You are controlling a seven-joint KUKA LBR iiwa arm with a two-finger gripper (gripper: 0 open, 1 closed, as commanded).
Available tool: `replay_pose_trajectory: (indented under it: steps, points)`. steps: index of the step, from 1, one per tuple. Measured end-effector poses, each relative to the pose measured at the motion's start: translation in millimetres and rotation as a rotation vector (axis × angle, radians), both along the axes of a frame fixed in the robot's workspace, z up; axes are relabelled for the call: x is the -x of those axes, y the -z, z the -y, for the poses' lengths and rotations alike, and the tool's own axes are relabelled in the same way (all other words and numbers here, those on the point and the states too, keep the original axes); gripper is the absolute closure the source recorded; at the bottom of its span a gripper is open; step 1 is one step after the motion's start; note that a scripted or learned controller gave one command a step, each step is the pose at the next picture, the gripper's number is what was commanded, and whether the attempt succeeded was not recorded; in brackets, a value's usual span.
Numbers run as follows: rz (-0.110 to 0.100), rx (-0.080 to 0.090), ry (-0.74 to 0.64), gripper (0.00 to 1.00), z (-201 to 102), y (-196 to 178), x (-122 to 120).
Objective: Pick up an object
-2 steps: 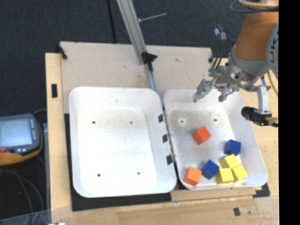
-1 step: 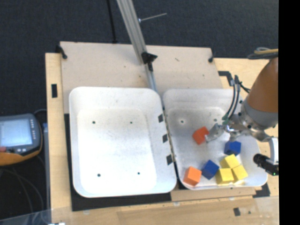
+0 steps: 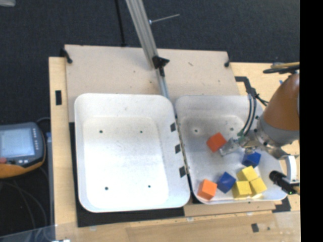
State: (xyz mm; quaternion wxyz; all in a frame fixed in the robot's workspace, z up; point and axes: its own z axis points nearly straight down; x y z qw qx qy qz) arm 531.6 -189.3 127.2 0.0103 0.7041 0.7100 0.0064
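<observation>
In the right bin (image 3: pixel 202 110) lie several small blocks. An orange block (image 3: pixel 216 141) sits near the bin's middle, and another orange block (image 3: pixel 207 188) rests at the front left corner. A blue block (image 3: pixel 226 181) lies beside three yellow blocks (image 3: pixel 249 182) at the front. A second blue block (image 3: pixel 251 159) sits just under the wrist. My gripper (image 3: pixel 230 147) reaches in from the right, low over the bin floor, its tip just right of the middle orange block. Nothing shows between its fingers.
The left bin (image 3: pixel 126 150) stands beside the right one. A slanted aluminium post (image 3: pixel 144 29) rises behind the bins. A handheld pendant (image 3: pixel 20 145) lies off the bench at the left. Cables (image 3: pixel 251 110) run along the arm over the right bin's far corner.
</observation>
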Motion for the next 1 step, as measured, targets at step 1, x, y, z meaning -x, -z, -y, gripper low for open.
replay_pose_trajectory:
  steps: [1]
  points:
    - [-0.018,-0.006,-0.001,0.00,-55.5,30.7,-73.1]
